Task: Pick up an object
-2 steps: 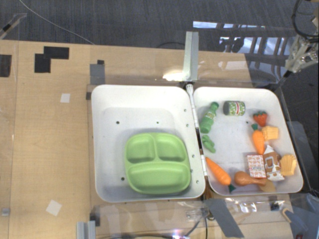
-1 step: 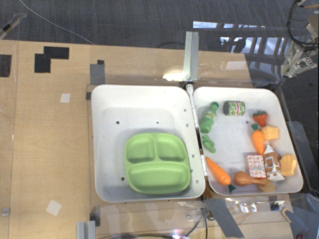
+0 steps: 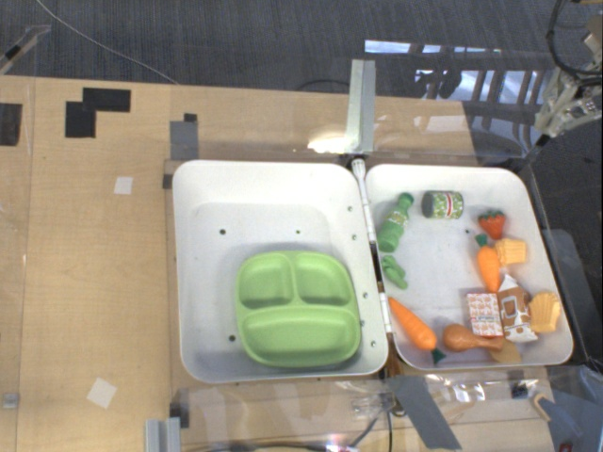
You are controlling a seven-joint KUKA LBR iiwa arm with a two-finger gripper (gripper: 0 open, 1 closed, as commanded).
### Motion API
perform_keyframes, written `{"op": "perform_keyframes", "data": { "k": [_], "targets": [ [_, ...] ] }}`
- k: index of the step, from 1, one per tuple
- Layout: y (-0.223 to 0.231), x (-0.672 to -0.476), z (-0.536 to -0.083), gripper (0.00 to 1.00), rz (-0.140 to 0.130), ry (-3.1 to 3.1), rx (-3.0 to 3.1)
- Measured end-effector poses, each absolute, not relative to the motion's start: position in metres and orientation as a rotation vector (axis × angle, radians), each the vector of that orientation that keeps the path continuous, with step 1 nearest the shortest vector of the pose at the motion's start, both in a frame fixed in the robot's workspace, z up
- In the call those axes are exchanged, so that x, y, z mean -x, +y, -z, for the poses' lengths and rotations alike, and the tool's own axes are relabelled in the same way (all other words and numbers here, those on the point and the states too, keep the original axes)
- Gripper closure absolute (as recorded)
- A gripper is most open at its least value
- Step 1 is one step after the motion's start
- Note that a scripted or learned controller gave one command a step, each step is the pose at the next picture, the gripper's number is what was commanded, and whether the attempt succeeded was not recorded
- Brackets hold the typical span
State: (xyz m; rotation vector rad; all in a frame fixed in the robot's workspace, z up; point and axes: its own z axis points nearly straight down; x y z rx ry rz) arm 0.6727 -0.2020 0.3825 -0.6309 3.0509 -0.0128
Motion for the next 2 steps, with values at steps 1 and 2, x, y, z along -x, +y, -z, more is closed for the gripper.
{"op": "perform_keyframes", "data": {
  "k": [1, 2],
  "targets": [
    [-0.204, -0.671, -0.381, 1.00, 0.008, 3.034, 0.764],
    [-0.204, -0.671, -0.354, 1.00, 0.007, 2.896, 1.188]
  ]
}}
